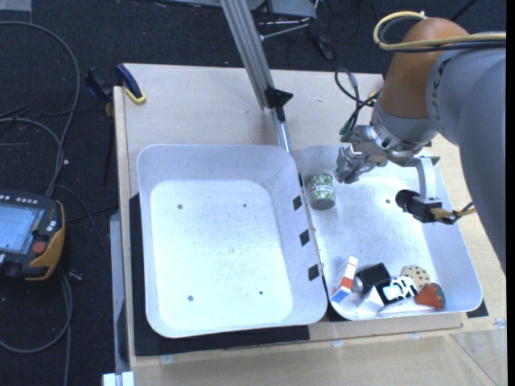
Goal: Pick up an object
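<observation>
The gripper [351, 167] hovered just right of a small jar [321, 190] in the right bin [451, 252]; its opening was perhaps unreadable, so I cannot tell.

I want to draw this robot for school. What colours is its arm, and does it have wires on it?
The arm is smooth, rounded and grey, with a fat orange band above the wrist. A yellowish cable loops over the top of the orange part, and thinner dark wires hang beside the wrist. The gripper at the end is small, metallic grey and dark.
</observation>
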Tool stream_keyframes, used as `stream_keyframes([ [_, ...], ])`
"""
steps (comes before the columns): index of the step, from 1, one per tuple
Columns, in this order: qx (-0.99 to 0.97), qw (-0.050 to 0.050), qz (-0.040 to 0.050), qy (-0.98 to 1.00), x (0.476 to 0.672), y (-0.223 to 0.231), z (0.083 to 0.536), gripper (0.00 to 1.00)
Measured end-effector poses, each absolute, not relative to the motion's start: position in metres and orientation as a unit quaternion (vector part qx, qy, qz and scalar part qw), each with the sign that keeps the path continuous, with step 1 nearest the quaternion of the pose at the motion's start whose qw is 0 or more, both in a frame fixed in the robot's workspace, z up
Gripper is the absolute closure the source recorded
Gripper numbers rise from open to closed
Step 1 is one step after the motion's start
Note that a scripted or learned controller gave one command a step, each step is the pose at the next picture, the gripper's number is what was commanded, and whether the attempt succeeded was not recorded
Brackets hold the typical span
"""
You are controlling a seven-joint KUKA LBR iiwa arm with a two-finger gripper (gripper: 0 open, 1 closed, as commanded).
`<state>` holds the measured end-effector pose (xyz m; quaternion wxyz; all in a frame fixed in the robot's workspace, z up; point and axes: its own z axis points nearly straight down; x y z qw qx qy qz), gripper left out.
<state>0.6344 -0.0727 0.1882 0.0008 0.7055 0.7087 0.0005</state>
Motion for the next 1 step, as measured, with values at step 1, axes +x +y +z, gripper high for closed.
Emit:
stream_keyframes([
  [1,0.707,0.0,-0.0002,0.707,0.6331,-0.0747,0.1882,0.0],
])
